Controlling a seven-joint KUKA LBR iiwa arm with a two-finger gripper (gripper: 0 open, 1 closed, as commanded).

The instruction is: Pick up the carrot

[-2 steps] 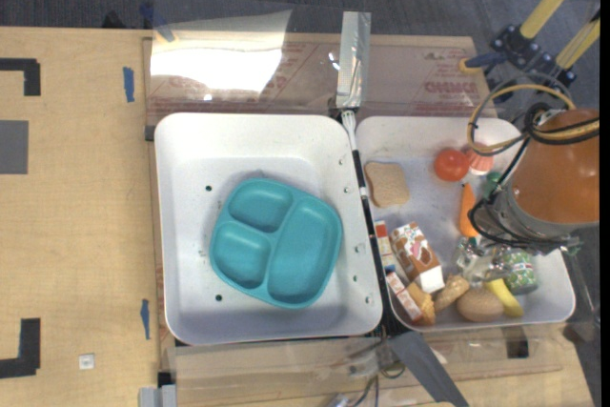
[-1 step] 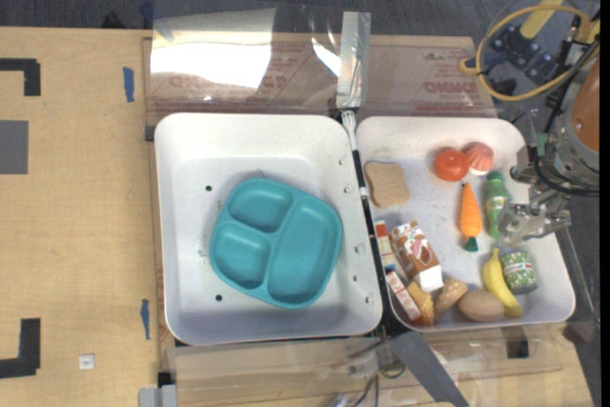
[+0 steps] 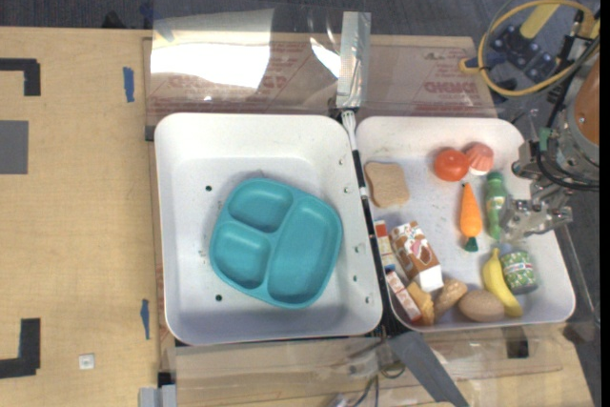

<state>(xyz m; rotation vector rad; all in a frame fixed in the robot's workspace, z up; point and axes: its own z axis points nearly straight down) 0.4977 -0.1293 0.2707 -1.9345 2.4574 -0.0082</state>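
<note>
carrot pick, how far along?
Done: nothing visible; the carrot lies flat in the right bin, between the tomato and the green bottle. In hand: the hand sits over the bin's right side, beyond the bottle, not touching the carrot. Left: reach, grasp and lift.

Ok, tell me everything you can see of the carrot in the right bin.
The small orange plastic-looking carrot tapers from a pointed tip at the top to a wider end with a dark green stub at the bottom. It lies flat and whole on the floor of the right-hand shallow white bin, running nearly top to bottom in the camera view. The red tomato sits just above its tip; the green bottle lies alongside on its right.
</note>
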